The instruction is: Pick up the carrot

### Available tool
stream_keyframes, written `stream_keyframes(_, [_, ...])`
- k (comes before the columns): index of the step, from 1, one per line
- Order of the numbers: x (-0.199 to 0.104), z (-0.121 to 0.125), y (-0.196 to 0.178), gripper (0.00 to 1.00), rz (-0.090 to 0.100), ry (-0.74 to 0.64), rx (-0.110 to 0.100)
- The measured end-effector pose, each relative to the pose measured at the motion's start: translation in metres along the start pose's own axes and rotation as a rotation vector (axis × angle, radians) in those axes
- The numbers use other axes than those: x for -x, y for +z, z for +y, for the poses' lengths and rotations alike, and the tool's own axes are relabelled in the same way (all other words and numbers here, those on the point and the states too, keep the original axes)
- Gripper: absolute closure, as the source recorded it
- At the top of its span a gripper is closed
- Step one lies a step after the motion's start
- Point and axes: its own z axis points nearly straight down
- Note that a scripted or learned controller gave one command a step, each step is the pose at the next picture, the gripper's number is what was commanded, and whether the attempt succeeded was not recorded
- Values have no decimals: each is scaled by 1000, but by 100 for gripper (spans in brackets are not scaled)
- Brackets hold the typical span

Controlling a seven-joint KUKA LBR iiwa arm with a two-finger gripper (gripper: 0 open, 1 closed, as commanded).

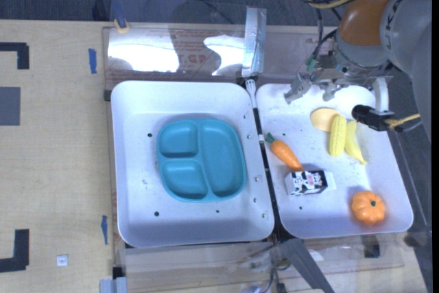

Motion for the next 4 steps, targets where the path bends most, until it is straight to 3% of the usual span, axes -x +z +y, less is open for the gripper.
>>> stream_keyframes(1, [-50,-57,-17,0,2,-412,-6])
stream_keyframes(2, [-85,-96,-16,0,2,-505,-7])
stream_keyframes(3, [-83,-94,-27,100,1,-501,-1])
stream_keyframes(4, [-83,-95,-26,0,1,-501,-2])
